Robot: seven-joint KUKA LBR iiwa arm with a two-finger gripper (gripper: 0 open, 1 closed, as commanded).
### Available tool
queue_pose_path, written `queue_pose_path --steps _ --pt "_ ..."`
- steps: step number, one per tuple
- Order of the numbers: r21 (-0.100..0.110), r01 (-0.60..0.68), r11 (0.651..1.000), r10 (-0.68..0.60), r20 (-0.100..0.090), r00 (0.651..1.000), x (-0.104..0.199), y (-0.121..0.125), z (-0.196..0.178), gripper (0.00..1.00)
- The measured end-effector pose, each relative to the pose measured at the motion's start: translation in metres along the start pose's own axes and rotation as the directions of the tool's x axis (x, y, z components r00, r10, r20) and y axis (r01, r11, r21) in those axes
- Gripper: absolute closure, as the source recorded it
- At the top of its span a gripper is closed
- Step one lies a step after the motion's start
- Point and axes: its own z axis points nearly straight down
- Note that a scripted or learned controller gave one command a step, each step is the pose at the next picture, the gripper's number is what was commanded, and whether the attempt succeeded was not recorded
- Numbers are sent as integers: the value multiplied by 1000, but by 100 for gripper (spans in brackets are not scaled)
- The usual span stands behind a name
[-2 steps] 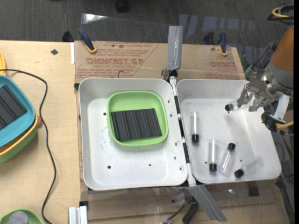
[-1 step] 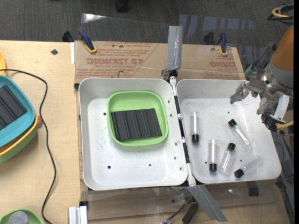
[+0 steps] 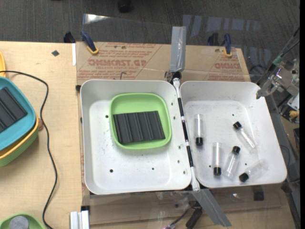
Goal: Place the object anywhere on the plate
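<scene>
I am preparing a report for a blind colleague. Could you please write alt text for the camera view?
Two shallow white bins sit side by side on a bench: the left bin holds a green plate with a dark ribbed insert, and the right bin holds five clear vials with black caps, scattered. The gripper is at the right bin's far right corner.

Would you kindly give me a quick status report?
Gripper at right bin's far-right rim. Five vials loose in right bin. Green plate in left bin, carrying a black ribbed pad.
</scene>
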Motion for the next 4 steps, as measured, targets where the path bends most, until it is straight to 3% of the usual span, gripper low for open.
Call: queue_pose_path --steps 1,2,3,4 --pt "1 -422 907 422 1 907 -6 3 -81 0" --pt "3 -601 799 601 4 799 1 5 -31 0" --pt "2 -599 800 599 1 800 6 33 -82 0" --pt "2 -600 800 600 3 800 51 -2 -47 0"
